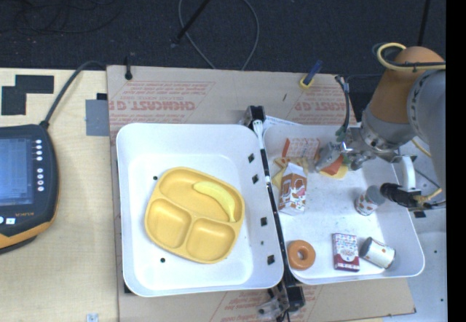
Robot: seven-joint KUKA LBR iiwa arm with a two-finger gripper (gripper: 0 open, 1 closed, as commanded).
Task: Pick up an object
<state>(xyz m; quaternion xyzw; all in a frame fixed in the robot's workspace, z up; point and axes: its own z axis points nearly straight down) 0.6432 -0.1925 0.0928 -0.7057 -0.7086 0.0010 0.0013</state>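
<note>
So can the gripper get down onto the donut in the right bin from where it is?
Probably yes. The donut lies flat near the front wall of the right bin, with nothing on top and a gap to the red packet. The gripper is over the bin's far side.

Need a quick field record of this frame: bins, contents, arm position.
left bin: yellow divided plate with a banana on it
right bin: donut, red box, white cylinder, printed carton, small can, orange item
gripper: over right bin's far side, by the orange item
grasp: cannot tell
</note>
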